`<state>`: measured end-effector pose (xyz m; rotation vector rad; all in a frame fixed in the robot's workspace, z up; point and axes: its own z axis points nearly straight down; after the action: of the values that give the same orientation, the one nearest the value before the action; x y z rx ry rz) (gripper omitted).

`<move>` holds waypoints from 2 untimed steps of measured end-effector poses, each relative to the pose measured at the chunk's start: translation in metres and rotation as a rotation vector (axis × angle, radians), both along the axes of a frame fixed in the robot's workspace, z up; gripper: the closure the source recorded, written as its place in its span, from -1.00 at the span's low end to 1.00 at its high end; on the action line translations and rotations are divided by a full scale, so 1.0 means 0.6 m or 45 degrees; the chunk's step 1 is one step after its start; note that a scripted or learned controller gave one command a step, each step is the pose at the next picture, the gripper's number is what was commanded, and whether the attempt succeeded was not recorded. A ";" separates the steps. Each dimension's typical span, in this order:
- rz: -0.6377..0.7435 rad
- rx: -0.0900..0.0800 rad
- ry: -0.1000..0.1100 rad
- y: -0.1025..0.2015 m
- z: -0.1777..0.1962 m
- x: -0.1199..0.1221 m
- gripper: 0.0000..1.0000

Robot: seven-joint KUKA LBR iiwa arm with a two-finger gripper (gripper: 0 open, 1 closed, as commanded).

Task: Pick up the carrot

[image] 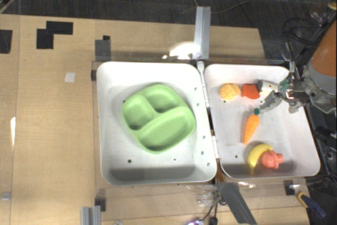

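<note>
The carrot [251,127] is seen in the right bin [303,137], approx. mid-bin: smooth, tapered orange body, small green cap at its upper end, tip pointed toward the bin's near side. The gripper [268,101] is found just above-right of the cap, metallic fingers slanted down-left; they are seen spread apart, w/ nothing gripped between them. Near the bin's far wall, a bumpy yellow-orange round item [229,91] and a red-orange blocky item [250,91] are set side by side. Near the front, a curved yellow banana [256,154] is touched by a pink lumpy toy [271,159]. A glossy green sectioned plate [158,116] is held in the left bin [113,129].
</note>
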<state>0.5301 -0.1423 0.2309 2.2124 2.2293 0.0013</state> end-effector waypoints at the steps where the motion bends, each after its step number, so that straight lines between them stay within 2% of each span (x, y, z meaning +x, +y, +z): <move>1: 0.093 -0.001 -0.002 -0.005 -0.226 0.014 -1.00; 2: 0.095 -0.001 -0.006 -0.003 -0.210 0.017 1.00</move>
<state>0.5400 -0.1442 0.1051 2.1252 2.3078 0.0057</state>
